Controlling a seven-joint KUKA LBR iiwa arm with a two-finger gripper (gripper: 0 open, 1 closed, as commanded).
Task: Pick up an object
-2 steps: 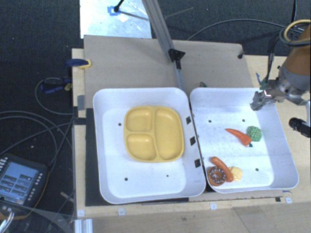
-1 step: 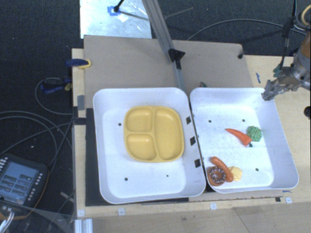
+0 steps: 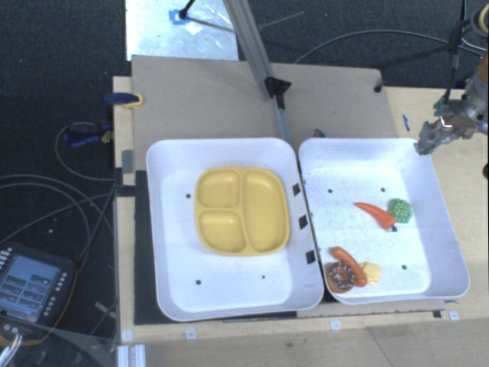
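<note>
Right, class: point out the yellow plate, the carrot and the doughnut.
yellow plate (image 3: 243, 209), camera view, on the ridge between its compartments.
carrot (image 3: 374, 213), camera view, middle of its orange body.
doughnut (image 3: 339, 277), camera view, on its brown ring.

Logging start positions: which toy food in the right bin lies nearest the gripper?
The green broccoli-like piece, beside the orange carrot. It sits closest to the gripper; the sausage, donut and yellow piece lie at the near edge.
</note>
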